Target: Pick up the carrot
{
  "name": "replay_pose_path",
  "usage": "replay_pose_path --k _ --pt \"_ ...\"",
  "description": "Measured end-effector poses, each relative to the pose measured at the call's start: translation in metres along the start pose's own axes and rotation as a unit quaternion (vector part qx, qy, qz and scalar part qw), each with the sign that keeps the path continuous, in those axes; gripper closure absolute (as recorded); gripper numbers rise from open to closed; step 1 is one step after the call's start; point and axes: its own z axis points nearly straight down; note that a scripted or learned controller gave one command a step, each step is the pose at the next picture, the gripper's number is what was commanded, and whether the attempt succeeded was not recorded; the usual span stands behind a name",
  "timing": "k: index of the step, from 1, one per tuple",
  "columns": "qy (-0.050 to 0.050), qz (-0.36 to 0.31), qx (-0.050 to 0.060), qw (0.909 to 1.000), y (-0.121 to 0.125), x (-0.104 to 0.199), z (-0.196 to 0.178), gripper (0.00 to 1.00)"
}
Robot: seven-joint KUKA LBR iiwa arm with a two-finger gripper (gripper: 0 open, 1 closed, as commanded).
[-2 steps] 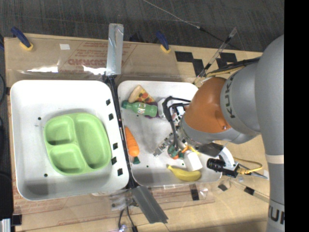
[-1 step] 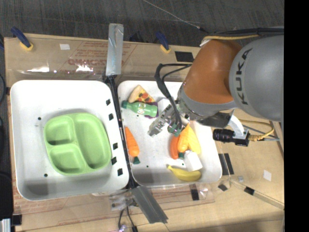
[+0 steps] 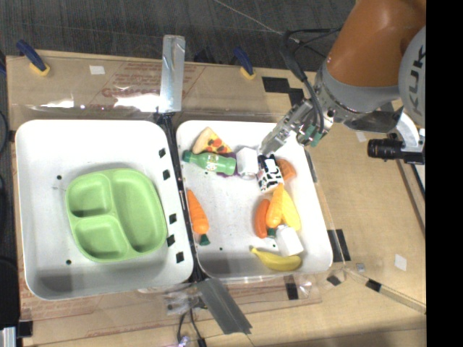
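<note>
- The carrot (image 3: 197, 212) lies well apart from the hand (image 3: 270, 147), down and to the left of it in the view, against the right bin's (image 3: 239, 266) left wall.
- Its long axis runs along that wall, green tip at the end farther from the hand.
- Whether the hand is released or clenched I cannot tell; it sits just above a black-and-white carton (image 3: 269, 173).

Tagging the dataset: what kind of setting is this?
Likely a robot lab pick-and-place bench: two white bins taped to a cardboard-covered table, toy food such as a carrot and banana, and a green divided tray.
</note>
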Motion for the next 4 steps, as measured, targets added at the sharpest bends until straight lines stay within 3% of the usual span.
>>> replay_pose_path --k 1,2,3,4 --pt "0.004 -0.15 0.002 0.9886 -0.086 0.019 0.041 1.0" --pt "0.005 -0.305 0.001 0.9524 -0.052 0.06 0.103 1.0" --pt "0.001 -0.41 0.001 0.912 -0.082 0.014 0.022 1.0" --pt "0.004 -0.587 0.0 0.8096 -0.062 0.044 0.072 1.0"
